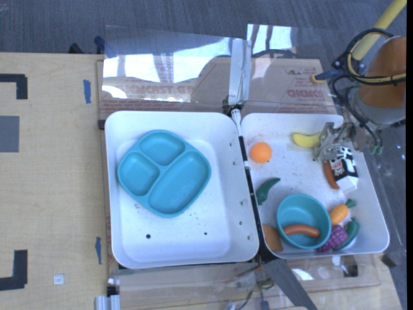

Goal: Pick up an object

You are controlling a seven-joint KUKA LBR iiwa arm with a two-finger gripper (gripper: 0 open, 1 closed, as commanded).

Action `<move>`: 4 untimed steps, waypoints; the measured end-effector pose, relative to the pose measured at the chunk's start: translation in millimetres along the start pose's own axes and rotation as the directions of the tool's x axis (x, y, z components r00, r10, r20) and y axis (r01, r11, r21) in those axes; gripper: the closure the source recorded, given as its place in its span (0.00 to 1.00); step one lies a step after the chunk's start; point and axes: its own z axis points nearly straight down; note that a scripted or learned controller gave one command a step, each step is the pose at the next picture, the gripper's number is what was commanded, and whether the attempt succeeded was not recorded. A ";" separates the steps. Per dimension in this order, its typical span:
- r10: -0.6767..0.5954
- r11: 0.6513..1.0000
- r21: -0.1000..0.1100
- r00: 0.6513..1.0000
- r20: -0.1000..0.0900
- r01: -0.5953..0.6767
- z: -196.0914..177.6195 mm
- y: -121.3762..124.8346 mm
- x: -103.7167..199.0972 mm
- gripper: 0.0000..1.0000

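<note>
- Two white bins: the left bin (219, 237) carries a blue divided plate (164, 172).
- Pincer (329, 146), grip state unclear, hovers beside banana (303, 139); orange ball (261, 152) and blue bowl (303, 219) lie near.

The arm (381, 76) is getting cut off by the right edge up top. The gripper (329, 148) is looking too blurry to tell how the jaws are sitting. The blue bowl (303, 219) is hiding part of the purple grapes (335, 239) and the brownish thing (273, 239) at its near-left side.
</note>
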 end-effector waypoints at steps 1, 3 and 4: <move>-0.002 1.000 -0.006 1.000 -0.031 0.002 -0.7 0.2 5.2 0.00; 0.071 0.997 0.004 0.997 -0.026 -0.071 -1.9 21.0 8.6 0.00; 0.196 0.981 -0.001 0.981 -0.002 -0.196 -0.9 9.6 51.0 0.00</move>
